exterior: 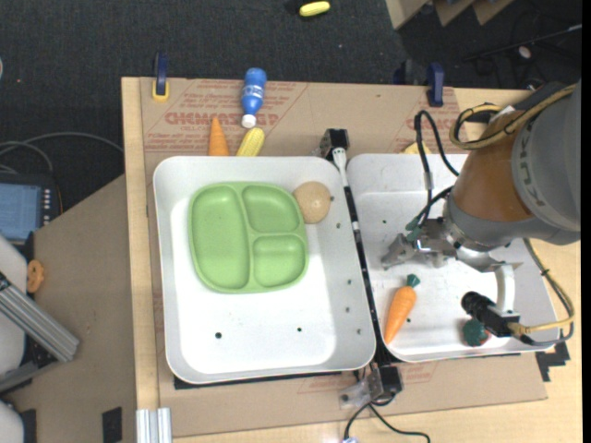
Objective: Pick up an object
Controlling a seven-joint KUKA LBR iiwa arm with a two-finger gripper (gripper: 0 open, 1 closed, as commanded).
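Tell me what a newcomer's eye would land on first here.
The green divided plate stands out most, lying in the left white bin with a tan round object at its upper right edge. Next comes the grey arm with its orange band, reaching over the right bin, where a toy carrot lies just below the pincer.

- We see a robotics lab: a cardboard-topped bench (277, 100), held by blue clamps (162, 75) at the frame's top, bears two white bins (175, 247).
- At right, the grey-and-orange arm (517, 183) trails black cables (425, 146).
- Aluminium framing (37, 326) at lower left, dark carpet (138, 17) above.
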